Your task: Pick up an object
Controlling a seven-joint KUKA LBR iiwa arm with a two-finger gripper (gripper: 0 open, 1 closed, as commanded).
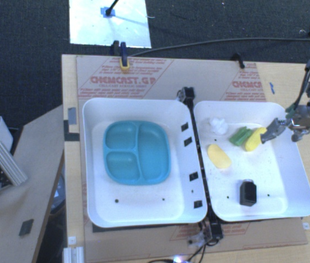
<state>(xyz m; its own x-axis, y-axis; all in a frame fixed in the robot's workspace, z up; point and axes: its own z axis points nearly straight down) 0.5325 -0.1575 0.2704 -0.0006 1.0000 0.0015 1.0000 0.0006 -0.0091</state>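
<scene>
The right bin [292,174] holds several small objects. A white crumpled piece [218,126] lies at its back, with a green object [239,135] and a bright yellow one [254,138] side by side to its right. A pale yellow oval [218,155] sits nearer the divider. Toward the front stands a black block [247,193]. My gripper [271,131] reaches in from the right, low over the bin, its tip right at the right end of the bright yellow object. Nothing is lifted.
A blue divided plate [138,151] lies in the left bin [97,201]. Black clips run down the wall between the bins [192,158]. A cable crosses the bench behind the bins, and a blue-and-yellow clamp [123,56] grips the board's back edge.
</scene>
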